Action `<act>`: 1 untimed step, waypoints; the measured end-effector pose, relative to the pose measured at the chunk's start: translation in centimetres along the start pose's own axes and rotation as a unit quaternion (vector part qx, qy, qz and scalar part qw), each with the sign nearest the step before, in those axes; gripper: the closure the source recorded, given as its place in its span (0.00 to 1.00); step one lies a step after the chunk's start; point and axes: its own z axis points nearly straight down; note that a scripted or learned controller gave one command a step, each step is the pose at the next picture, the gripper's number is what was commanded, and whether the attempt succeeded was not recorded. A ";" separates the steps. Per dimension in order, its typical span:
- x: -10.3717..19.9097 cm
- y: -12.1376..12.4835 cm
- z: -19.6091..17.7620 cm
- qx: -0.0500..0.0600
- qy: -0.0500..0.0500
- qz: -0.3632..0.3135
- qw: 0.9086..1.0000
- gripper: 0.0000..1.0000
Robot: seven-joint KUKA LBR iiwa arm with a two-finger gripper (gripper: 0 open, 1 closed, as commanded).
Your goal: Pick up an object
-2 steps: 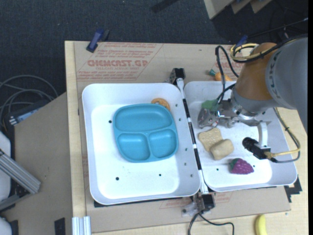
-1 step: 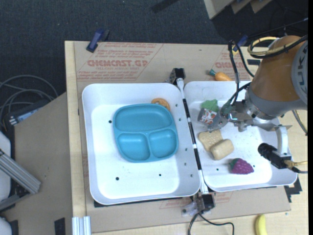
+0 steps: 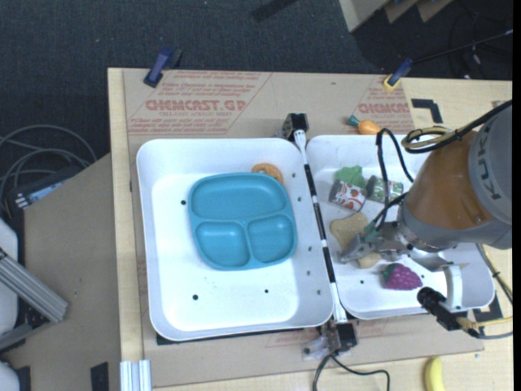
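Down in the right bin (image 3: 407, 304), the gripper (image 3: 364, 247) sits low over a tan, bread-like piece (image 3: 348, 226) near the bin's left wall; its fingers are too small and blurred to tell whether they are spread or pinching anything. Just beside it on the right lies a purple grape bunch (image 3: 401, 277), and farther back lie a small carton (image 3: 348, 193) and a green piece (image 3: 351, 173). Next door, the left bin (image 3: 163, 218) holds a blue divided tray (image 3: 242, 219), with an orange ring (image 3: 267, 170) at its far edge.
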 end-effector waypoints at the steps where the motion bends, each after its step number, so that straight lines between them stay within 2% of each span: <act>1: 0.0 0.0 -1.0 0.000 0.000 0.000 1.000 1.00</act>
